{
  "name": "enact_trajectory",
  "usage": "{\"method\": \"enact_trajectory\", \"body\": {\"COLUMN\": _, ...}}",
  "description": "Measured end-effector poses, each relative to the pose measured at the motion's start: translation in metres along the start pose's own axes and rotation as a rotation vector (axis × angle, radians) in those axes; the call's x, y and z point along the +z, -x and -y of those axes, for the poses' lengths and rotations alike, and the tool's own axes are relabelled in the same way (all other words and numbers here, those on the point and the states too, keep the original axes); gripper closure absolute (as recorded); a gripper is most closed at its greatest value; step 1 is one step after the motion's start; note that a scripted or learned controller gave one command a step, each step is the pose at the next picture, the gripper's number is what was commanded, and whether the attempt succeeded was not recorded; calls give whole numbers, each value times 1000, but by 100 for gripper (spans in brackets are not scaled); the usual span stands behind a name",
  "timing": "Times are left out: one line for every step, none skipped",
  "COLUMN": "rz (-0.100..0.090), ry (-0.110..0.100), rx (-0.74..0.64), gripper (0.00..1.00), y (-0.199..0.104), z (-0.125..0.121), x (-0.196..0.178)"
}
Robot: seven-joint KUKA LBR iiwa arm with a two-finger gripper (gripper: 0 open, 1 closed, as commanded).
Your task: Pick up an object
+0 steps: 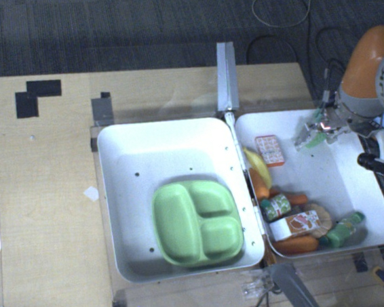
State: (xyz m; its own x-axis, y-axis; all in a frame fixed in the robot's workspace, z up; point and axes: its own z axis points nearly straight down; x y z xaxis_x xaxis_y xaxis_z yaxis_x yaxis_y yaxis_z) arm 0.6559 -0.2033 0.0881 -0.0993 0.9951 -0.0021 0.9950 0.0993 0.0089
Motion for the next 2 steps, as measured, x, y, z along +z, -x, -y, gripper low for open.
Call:
{"method": "enact_trajectory", "body": {"rz": -2, "ry": -3, "rx": -5, "gripper": 100, "y": -2, "z": 0, "x": -12}}
{"method": "enact_trajectory", "body": {"rz": 1, "ry": 1, "rx": 32, "gripper": 100, "y": -19, "z": -16, "x": -123}}
